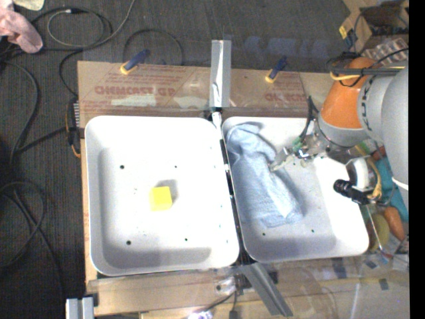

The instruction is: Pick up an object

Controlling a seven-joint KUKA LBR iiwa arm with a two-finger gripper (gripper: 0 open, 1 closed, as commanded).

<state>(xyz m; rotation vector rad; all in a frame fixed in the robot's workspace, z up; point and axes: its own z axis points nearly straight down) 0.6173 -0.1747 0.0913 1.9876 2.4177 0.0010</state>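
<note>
A pale blue cloth (pixel 262 178) lies crumpled along the left side of the right bin (pixel 345 241), with the gripper (pixel 287 157) low at its upper right edge; I cannot tell how the gripper is set. The cloth looks soft and light (likely to sag), so a raised fold seems the best hold. Beyond the bin, red lettering on the cardboard (pixel 133 88) is too blurred to read.

Open floor around yellow block (pixel 161 198)

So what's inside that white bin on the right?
A crumpled pale blue cloth lies along the right bin's left side, with the gripper at its edge. Anything beneath the cloth is hidden.
</note>
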